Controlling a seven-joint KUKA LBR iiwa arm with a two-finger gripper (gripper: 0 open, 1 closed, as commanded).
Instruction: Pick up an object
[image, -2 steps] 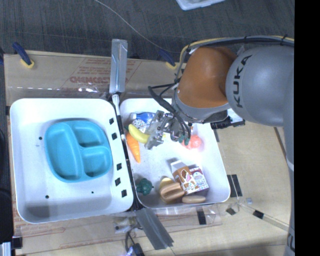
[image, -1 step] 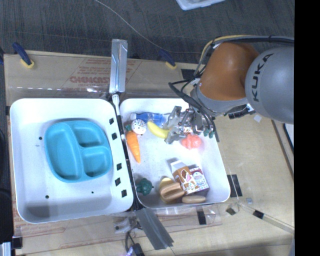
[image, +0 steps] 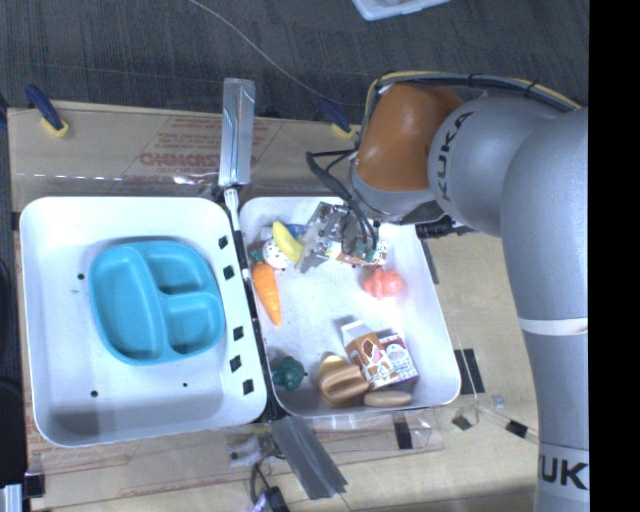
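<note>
Gripper (image: 322, 240) sits low at the right bin's (image: 432, 300) far edge, just beside the banana (image: 286, 240). Can't tell finger state. Carrot (image: 266, 290) lies along the bin's left wall, untouched.

**Toy foods scattered in the right bin**

Along the left wall, an orange carrot (image: 266, 292) lying lengthwise, tip toward the near edge. Just above it, a yellow banana (image: 286, 240), tilted, beside a small white piece. Near the right wall, a pink, rounded fruit (image: 383, 284). At the near edge, a dark green vegetable (image: 288, 373), a tan bread roll (image: 341, 379), and a printed carton (image: 380, 358) lying flat, touching the roll.
</note>
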